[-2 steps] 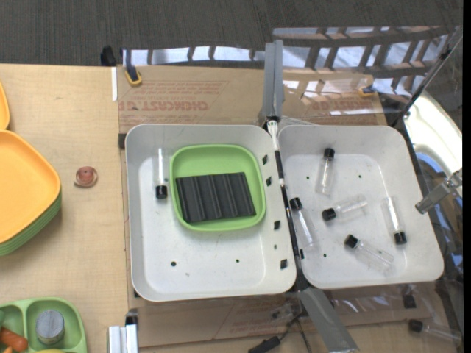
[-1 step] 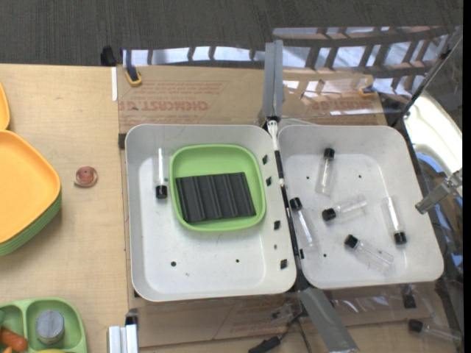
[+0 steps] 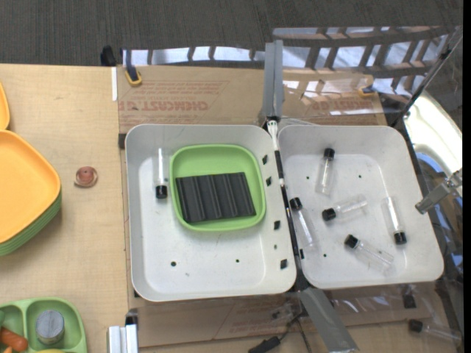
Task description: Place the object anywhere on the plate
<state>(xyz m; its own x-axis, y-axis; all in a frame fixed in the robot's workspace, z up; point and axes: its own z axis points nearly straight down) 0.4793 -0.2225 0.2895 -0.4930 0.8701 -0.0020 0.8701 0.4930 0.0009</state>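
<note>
A green plate (image 3: 218, 154) sits in the upper middle of the left white bin (image 3: 213, 271). A black ridged rectangular block (image 3: 214, 197) lies flat on the plate, inside its rim. A clear vial with a black cap (image 3: 160, 175) lies beside the plate's left edge, on the bin floor. Several more capped vials are scattered in the right white bin (image 3: 412, 271), among them one near the top (image 3: 324, 169), one in the middle (image 3: 344, 210) and one by the left wall (image 3: 302, 223).
A stack of orange plates (image 3: 22, 190) rests on the wooden bench at far left, with a small red knob (image 3: 86, 176) near it. A green compartment tray (image 3: 37, 329) is at the bottom left. A metal rack (image 3: 353, 50) stands behind the bins.
</note>
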